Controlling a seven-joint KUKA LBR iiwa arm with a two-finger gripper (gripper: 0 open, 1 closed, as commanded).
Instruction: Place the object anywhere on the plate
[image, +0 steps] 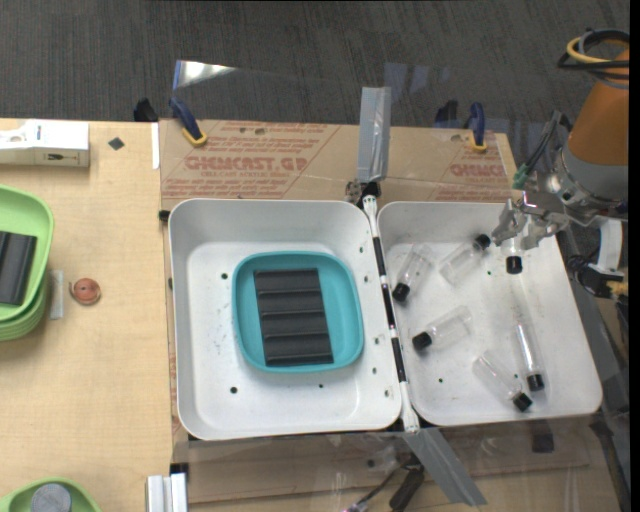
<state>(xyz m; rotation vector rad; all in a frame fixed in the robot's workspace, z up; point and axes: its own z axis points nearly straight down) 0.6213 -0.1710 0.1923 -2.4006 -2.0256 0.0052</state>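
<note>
A teal plate (347, 300) with a black ridged insert (292, 317) lies in the left white bin (200, 330). Several clear vials with black caps lie scattered in the right bin (570, 330): one vial (410, 272) by the divider, one (445, 328) mid-bin, one (462, 258) further back, and two (525, 350) near the front right. My gripper (517, 232) hangs over the back right part of that bin. Just below it sits a small black cap (513, 264); whether this belongs to a vial in its grasp is unclear.
Cardboard (260, 160) lies behind the bins, held by clamps. Stacked green trays (25, 250) and a small round disc (86, 291) rest on the wooden bench to the left. A white box (45, 145) lies at the back left.
</note>
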